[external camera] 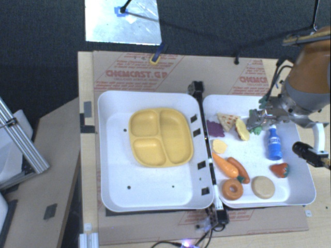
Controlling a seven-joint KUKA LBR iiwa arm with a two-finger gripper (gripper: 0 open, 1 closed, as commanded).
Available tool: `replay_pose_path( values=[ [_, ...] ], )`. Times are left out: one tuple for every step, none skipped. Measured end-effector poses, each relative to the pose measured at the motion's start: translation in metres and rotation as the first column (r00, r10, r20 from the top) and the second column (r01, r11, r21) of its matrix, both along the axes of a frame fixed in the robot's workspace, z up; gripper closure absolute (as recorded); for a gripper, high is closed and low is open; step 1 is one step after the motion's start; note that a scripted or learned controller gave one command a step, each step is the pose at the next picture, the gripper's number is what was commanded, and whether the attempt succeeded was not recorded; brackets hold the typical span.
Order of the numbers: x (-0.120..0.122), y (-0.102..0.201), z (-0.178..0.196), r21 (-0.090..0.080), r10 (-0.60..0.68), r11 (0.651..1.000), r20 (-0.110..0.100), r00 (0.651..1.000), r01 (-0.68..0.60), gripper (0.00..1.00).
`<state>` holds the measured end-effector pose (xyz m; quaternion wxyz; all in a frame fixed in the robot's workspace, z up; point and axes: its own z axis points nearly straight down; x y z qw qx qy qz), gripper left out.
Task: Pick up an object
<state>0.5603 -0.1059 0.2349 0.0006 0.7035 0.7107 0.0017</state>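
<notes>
Right now the claw [254, 119] hangs low in the right white plastic bin [302, 192], just beside the yellow banana-shaped toy [242, 129] and the blue plastic bottle [273, 143]; whether it is open I cannot tell. Toys crowd together here, so a descent could nudge the neighbouring pale wedge-shaped toy [226, 120] or close between items, catching nothing.

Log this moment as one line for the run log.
gripper: low in right bin, beside yellow toy | grasp: unclear | blue bottle: lying in bin | yellow tray: left bin
</notes>
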Motion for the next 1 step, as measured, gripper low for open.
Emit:
replay_pose_path(
  values=[
    [-0.0002, 0.0547, -0.0148, 0.000, 0.000, 1.000, -0.002, 1.000, 0.000, 1.00]
  ],
)
